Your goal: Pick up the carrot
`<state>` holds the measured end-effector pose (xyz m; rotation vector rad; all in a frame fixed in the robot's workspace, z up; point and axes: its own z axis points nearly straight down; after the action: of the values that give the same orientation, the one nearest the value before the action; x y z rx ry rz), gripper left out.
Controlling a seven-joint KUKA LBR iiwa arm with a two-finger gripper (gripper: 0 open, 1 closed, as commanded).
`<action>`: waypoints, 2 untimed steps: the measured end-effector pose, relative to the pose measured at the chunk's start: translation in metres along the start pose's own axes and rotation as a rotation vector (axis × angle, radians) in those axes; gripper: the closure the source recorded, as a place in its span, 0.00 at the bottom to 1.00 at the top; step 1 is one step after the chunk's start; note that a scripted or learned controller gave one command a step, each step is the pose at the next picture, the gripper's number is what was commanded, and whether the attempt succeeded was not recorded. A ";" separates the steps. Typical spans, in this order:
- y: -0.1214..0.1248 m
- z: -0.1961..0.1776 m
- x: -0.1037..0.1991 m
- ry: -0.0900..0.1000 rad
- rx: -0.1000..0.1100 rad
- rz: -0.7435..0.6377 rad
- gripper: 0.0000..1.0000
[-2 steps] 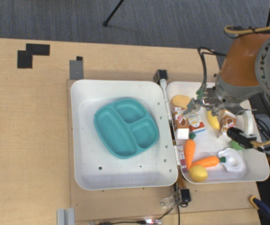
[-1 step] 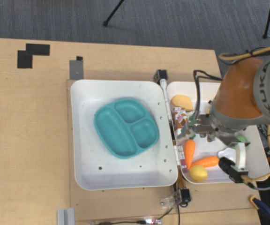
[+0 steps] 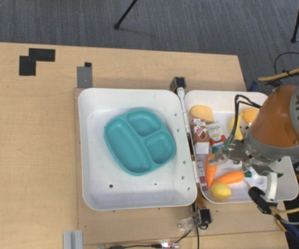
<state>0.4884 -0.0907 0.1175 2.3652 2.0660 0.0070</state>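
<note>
An orange tapered carrot (image 3: pixel 230 178) lies near the front of the right bin (image 3: pixel 289 191), next to a yellow lemon (image 3: pixel 221 191). A second narrow orange piece (image 3: pixel 211 171) with a green end stands just left of it, by the bin's left wall. My gripper (image 3: pixel 232 153) hangs below the orange-banded wrist (image 3: pixel 274 121), just above and behind the carrot. The wrist hides most of it, and nothing can be seen held in it.
The right bin also holds a yellow fruit (image 3: pixel 201 111), a printed snack packet (image 3: pixel 207 131), a yellow piece (image 3: pixel 237 127) beside the wrist and a white object (image 3: pixel 258 181). A teal divided plate (image 3: pixel 139 140) lies in the left bin (image 3: pixel 95 191).
</note>
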 end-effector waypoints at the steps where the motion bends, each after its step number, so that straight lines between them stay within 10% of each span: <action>1: -0.001 0.031 0.006 0.000 -0.001 0.179 0.00; 2: 0.002 0.020 0.006 0.000 -0.008 0.177 1.00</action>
<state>0.4910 -0.0848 0.0979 2.5337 1.8454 0.0154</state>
